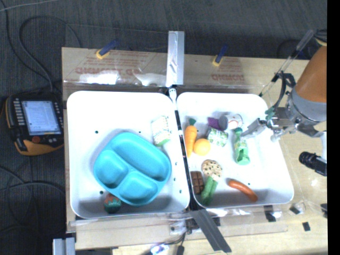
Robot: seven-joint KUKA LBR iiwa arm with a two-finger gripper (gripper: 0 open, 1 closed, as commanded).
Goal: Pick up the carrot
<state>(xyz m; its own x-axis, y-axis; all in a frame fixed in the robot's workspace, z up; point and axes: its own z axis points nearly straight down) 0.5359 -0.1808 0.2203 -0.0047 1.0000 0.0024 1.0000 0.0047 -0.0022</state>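
So the carrot (189, 138) is lying in the right bin (276, 158), pressed up against the left wall right by the divider between the two bins, orange body pointing down the frame with the green top at the upper end. Just beside it on its right is a little orange ball-shaped fruit (201, 146), pretty much touching it. Further along there's a purple thing (217, 122), a white and green packet (217, 137), and a green bottle (241, 150) lying on its side. Lower down you've got a cookie (211, 168), a brown chocolate bar (196, 182), a green veggie (208, 189) and a red-orange sausage-looking piece (242, 189).

The tool (254, 127) is over the upper right part of that same bin, near the green bottle's top end, well apart from the carrot. Honestly can't tell if it's released or clenched from this angle, too small and blurry.

Left bin (79, 142) has a blue divided tray (133, 167) tilted in the middle, a white and green carton (160, 130) near the divider, and a small dark item (111, 203) at the bottom edge. There's a handheld control pendant (34, 122) off to the left of the tabletop (297, 193).
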